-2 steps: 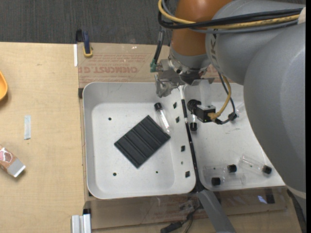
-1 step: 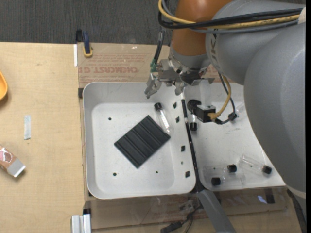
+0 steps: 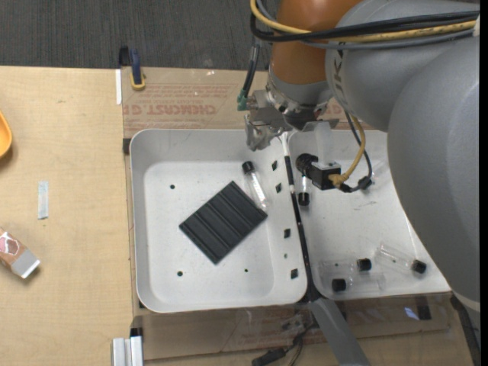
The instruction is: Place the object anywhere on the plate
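Fingers [image 3: 261,134]: state unclear; left bin [image 3: 152,280] holds black plate [image 3: 223,222] and clear tube [image 3: 254,183].

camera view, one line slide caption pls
Grey KUKA arm's gripper above a clear black-capped tube beside the dark ribbed rectangular plate in the left white bin.

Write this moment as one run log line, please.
claw: above left bin back edge | tube: beside dark plate, not on it | placing: not done

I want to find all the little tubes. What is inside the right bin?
The right bin holds about three clear tubes with black caps near its front. The arm covers its back and right side, so anything there is hidden.
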`<state>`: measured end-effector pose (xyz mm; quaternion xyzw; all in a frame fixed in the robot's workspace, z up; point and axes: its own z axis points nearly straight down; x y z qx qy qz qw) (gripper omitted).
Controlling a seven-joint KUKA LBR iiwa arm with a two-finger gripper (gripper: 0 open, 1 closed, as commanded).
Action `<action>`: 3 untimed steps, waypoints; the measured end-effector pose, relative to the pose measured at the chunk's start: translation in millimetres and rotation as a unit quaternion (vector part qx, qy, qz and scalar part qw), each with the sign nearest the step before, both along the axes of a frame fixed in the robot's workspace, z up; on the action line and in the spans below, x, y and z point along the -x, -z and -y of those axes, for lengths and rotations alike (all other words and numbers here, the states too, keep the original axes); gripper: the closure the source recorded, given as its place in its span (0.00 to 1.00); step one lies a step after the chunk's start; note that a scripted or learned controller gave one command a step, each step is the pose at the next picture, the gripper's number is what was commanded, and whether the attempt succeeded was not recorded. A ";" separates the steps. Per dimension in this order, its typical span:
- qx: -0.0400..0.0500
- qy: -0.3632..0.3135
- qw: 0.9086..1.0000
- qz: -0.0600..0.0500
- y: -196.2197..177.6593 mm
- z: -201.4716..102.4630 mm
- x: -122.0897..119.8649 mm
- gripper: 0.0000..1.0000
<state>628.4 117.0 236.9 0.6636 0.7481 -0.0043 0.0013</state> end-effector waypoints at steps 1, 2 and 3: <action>0.000 0.000 1.000 0.000 0.1 0.1 0.0 0.00; 0.001 0.000 1.000 -0.001 -7.7 0.5 -0.2 1.00; 0.002 0.000 1.000 -0.001 -7.6 0.4 -0.2 0.00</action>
